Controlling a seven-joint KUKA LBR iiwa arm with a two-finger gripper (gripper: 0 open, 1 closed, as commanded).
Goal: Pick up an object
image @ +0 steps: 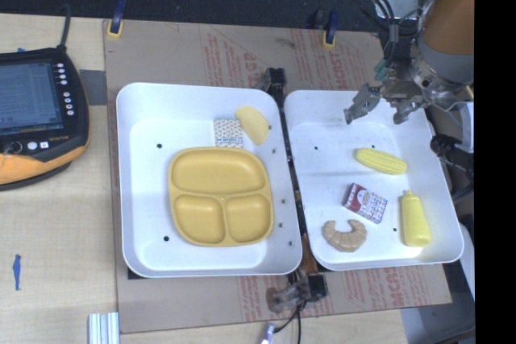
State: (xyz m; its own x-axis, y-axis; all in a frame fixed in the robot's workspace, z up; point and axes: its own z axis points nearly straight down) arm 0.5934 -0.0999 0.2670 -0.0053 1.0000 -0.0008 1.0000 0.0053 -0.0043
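The gripper [377, 110] hangs over the upper part of the right bin [322, 173], fingers spread wide with nothing between them. Nearest pick looks like the corn cob [380, 161], just below it in the frame, long axis running left-right with a slight tilt. The mustard bottle [414, 219] sits farther down.

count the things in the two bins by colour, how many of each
yellow: 4 — divided plate, banana piece, corn cob, bottle
red and white: 2 — small packet in the left bin, small box in the right bin
tan: 1 — croissant
total: 7
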